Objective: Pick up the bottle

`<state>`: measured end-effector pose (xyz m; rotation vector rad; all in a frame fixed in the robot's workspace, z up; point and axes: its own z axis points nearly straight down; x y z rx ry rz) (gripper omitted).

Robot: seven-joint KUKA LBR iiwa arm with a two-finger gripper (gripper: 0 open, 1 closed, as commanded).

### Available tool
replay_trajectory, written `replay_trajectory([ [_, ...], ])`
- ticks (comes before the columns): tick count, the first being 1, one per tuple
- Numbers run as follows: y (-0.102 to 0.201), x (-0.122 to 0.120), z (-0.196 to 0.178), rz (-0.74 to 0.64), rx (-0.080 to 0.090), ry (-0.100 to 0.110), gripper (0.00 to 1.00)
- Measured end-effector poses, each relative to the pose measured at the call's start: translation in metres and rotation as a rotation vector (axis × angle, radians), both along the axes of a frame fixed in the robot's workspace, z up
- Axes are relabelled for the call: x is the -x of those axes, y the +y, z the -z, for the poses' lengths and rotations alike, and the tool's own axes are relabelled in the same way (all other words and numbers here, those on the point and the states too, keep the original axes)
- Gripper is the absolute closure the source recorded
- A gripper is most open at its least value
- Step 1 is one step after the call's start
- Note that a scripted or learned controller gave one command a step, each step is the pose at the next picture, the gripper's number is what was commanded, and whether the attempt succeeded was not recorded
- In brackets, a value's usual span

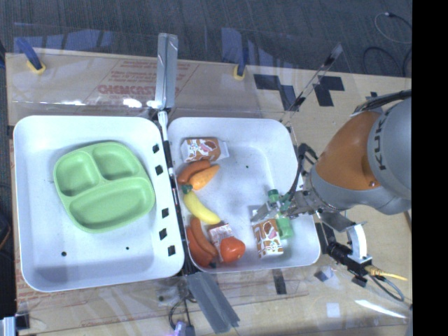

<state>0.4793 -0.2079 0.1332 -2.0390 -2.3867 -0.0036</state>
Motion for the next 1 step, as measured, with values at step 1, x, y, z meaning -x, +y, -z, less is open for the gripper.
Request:
replay_trajectory([
  [1, 0.0004, -0.0006, -0.0097, -0.004, 0.0, 0.001, 1.0],
])
